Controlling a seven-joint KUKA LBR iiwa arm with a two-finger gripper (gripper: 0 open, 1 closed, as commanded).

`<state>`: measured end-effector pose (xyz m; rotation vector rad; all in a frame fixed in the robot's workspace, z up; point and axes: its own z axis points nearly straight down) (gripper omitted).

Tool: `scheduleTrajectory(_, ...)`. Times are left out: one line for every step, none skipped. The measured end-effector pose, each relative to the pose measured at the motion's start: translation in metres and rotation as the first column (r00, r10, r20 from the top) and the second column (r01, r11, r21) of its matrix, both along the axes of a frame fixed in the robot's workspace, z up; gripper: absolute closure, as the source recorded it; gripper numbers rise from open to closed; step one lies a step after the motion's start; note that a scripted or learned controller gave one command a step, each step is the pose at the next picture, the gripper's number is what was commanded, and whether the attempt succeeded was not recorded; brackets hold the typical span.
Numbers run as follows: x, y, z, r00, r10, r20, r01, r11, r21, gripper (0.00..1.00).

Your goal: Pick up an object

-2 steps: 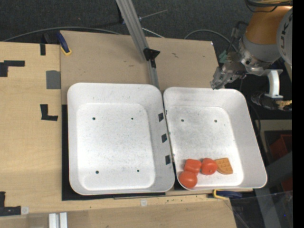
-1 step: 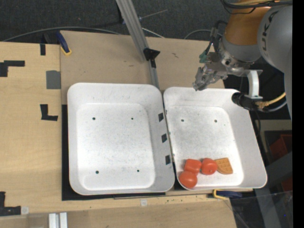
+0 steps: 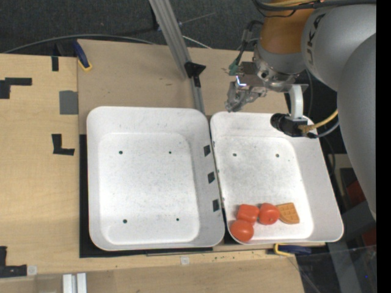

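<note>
Hovering: claw (image 3: 237, 102) above far rim of right shallow white plastic bin (image 3: 317, 170); grip state impossible to tell.
Targets: three round red toys (image 3: 253, 218), well apart at near edge.
Risk: clustered pieces, likely slipping.

Three red tomato-like pieces and one orange waffle-textured piece, grouped at the near edge of the right bin (image 3: 317, 163). Red piece one (image 3: 247, 212), red piece two (image 3: 268, 213) and red piece three (image 3: 242, 229) are rounded, glossy and touching in a cluster. The orange piece (image 3: 288, 213) lies flat, touching red piece two. All lie well apart from the gripper (image 3: 235, 102), towards the bin's opposite, near end.
</note>
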<state>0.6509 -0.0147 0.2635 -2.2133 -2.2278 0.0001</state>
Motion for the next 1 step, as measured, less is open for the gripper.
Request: scheduleTrajectory(-0.0027,0.0583,-0.0177,1.000,0.000,-0.003,0.000,1.000,0.000,1.00)
